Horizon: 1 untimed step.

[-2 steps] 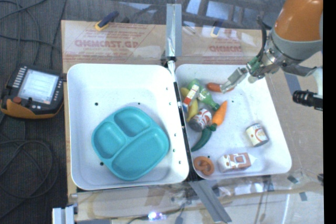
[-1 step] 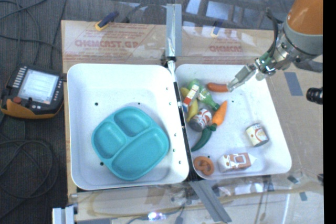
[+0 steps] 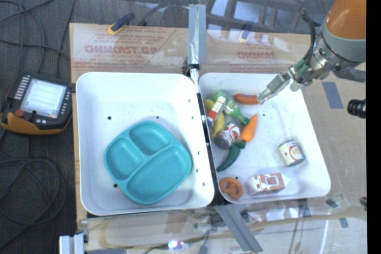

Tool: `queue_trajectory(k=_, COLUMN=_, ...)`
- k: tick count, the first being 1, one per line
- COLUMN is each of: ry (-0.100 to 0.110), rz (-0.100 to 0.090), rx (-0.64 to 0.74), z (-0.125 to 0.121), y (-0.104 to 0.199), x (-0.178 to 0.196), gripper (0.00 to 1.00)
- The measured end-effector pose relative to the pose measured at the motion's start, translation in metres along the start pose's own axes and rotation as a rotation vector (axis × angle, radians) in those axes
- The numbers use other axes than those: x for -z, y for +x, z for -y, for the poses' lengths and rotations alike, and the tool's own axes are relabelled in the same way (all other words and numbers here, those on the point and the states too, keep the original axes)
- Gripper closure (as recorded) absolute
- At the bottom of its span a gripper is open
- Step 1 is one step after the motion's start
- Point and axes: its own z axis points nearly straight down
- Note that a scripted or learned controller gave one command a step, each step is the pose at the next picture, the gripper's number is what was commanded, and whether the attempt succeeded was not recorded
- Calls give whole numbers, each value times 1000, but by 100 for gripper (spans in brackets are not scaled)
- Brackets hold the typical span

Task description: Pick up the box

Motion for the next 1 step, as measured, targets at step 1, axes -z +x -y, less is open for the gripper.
queue_trajectory(k=1, ry=1, rz=-1, rx=20, z=35, y=-31, x=-132, gripper=0)
